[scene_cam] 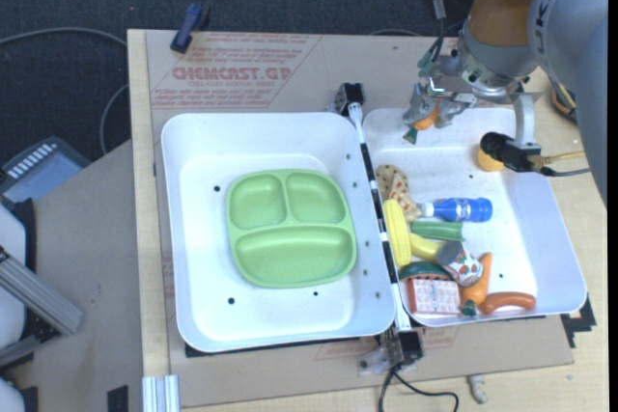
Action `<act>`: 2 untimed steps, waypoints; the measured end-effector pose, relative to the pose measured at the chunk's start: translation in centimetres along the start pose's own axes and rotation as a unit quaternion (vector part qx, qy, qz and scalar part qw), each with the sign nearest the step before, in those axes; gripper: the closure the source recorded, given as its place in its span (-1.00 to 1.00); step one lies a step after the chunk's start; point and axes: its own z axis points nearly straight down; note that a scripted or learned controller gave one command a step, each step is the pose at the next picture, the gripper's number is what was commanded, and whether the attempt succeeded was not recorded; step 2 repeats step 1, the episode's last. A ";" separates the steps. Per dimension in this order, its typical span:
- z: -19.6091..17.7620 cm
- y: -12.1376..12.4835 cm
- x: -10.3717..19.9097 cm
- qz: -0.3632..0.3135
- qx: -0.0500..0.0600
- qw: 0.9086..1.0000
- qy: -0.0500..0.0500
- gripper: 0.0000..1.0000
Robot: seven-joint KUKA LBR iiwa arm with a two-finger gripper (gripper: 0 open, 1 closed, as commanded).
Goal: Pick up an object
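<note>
My gripper (423,123) hangs over the far left corner of the right bin (541,207). A small orange thing (426,119) shows between its fingers, lifted clear of the bin floor, and the gripper is shut on it. Below it, along the bin's left and near side, lies a heap of toy food: a brown waffle-like cookie (391,178), a corn cob (396,232), a blue bottle (462,208), a green cucumber (437,230), a carrot (479,271), a red sausage (508,302) and a red box (432,295).
The left bin (193,159) bears a green divided plate (290,229) at its middle. A black clip (350,96) sits at the far end of the ridge between the bins. A blue clip (187,27) lies on the bench's far left corner.
</note>
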 end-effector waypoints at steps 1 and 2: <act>0.1 -4.5 8.0 0.000 0.003 1.000 0.001 1.00; 0.1 -4.5 8.0 0.000 0.003 1.000 0.001 1.00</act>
